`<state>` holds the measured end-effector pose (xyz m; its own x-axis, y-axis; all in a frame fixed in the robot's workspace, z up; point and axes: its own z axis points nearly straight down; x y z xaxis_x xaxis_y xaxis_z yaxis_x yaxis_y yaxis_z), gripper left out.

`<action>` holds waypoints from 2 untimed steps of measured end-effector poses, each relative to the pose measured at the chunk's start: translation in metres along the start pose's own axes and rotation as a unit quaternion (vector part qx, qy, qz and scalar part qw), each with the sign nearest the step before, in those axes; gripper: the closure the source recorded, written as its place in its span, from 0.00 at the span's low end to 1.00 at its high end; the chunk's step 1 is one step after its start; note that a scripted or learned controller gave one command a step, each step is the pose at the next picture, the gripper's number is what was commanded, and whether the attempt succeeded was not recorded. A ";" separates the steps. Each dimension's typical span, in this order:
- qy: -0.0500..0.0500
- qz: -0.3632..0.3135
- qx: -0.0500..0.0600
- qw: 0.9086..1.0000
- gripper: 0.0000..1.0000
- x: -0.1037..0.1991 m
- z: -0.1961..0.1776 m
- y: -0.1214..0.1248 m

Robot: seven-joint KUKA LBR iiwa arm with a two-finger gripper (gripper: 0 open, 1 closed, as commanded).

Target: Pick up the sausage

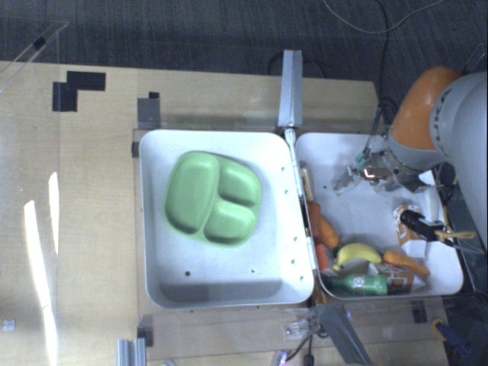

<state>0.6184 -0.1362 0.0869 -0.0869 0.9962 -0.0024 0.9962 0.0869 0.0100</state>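
The sausage (pixel 322 230) is an orange-brown link lying along the left wall of the right bin (pixel 335 152), just above a small red piece (pixel 322 259). My gripper (pixel 349 178) hovers over the bare upper part of the right bin, up and to the right of the sausage and well apart from it. Its fingers look open and nothing is between them. The grey arm with its orange band (pixel 424 117) comes in from the right.
A yellow banana (pixel 358 253), a green bottle (pixel 358 283), an orange carrot (pixel 406 263) and a brown packet (pixel 408 221) crowd the right bin's lower half. The left bin (pixel 160 265) holds a green divided plate (pixel 213 197). A metal post (pixel 290 90) stands between the bins.
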 end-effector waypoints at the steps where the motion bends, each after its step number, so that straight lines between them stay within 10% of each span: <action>1: 0.000 -0.071 -0.001 0.997 0.00 0.018 -0.002 -0.040; 2: 0.000 -0.068 0.000 0.998 0.00 0.040 -0.001 -0.013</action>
